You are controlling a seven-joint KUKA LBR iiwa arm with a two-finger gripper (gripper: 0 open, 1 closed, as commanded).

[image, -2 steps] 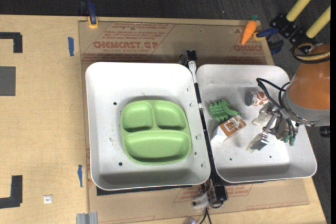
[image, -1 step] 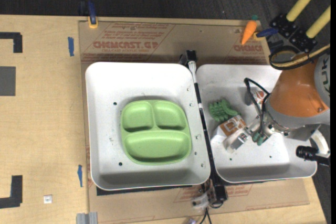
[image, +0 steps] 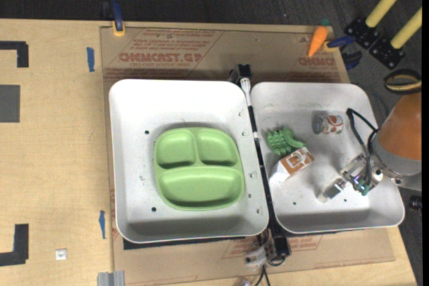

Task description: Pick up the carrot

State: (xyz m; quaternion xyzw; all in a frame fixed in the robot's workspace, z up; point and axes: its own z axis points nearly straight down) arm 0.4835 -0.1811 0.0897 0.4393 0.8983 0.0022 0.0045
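Claw (image: 348, 182) is seen inside the right bin (image: 301, 97); its state cannot be told. Beyond that bin, the carrot (image: 318, 41) is judged light, stiff, best gripped mid-body.

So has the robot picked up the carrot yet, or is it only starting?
Nothing looks done yet. The carrot lies on the bench behind the right bin. The gripper is low inside that bin, far from it. Reaching, gripping and lifting the carrot remain.
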